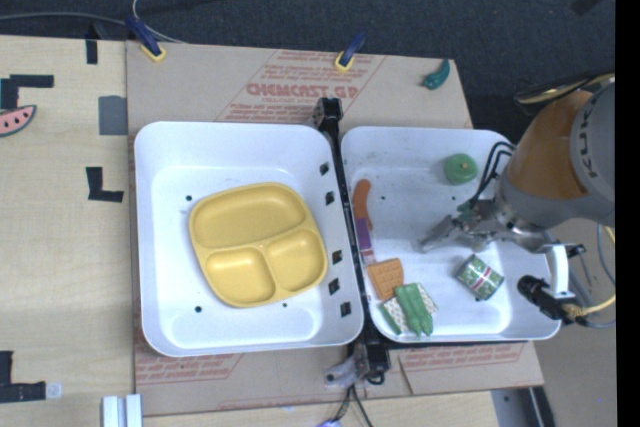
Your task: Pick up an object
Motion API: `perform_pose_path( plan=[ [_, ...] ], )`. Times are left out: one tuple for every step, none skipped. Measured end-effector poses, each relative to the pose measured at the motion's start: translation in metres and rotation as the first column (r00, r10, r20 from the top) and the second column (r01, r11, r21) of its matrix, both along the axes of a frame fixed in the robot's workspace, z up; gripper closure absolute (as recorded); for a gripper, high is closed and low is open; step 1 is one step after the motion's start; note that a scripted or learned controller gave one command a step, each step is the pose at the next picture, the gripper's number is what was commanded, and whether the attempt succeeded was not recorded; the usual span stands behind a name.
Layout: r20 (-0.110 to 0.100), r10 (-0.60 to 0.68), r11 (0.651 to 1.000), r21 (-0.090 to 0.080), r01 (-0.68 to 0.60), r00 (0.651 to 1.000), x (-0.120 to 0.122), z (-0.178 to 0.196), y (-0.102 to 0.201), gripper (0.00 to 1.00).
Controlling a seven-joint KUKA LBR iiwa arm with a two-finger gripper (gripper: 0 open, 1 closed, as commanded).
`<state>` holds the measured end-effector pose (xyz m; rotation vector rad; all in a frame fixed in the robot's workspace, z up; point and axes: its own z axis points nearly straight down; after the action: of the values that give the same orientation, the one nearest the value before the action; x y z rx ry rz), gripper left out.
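**Arm Over the Right Bin, Nothing in My Grasp**

Seen from above the bench, my gripper [437, 237] hangs low inside the right bin [420, 147], reaching in from the right with its grey fingers pointing toward the bin's middle. The fingers look drawn close together at their tips, and nothing sits between them; they rest over bare white floor. My orange-banded wrist [545, 155] looms above the bin's right wall.

Around me lie the objects on offer. A small green-and-white can [480, 277] sits just beside my gripper, toward the near right corner, tilted on its side. A round green piece [460, 168] lies near the far wall, apart from my fingers. Along the bin's left wall runs a slim orange-and-purple stick [361, 215], and below it an orange cracker-like square [386, 277] touches a green leafy item [414, 308] on a pale wrapper at the near edge.

In the left bin [160, 215], a yellow divided plate [259, 243] lies flat near the centre, its three compartments facing up. Both bins stand on a cardboard sheet [290, 85] held by yellow clamps.
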<state>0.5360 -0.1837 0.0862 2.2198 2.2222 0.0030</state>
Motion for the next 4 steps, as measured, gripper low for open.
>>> perform_pose_path(
  plan=[
    [0.005,0.001,1.0,-0.003,-0.001,1.0,0.093,0.001,-0.003,0.0],
    [0.004,0.002,1.0,-0.005,-0.002,1.0,0.093,0.011,-0.004,1.0],
    [0.004,0.002,1.0,-0.005,-0.002,1.0,0.093,0.01,-0.004,0.0],
    [0.001,-0.001,1.0,-0.003,0.001,1.0,0.042,0.001,0.015,0.0]
  ],
)
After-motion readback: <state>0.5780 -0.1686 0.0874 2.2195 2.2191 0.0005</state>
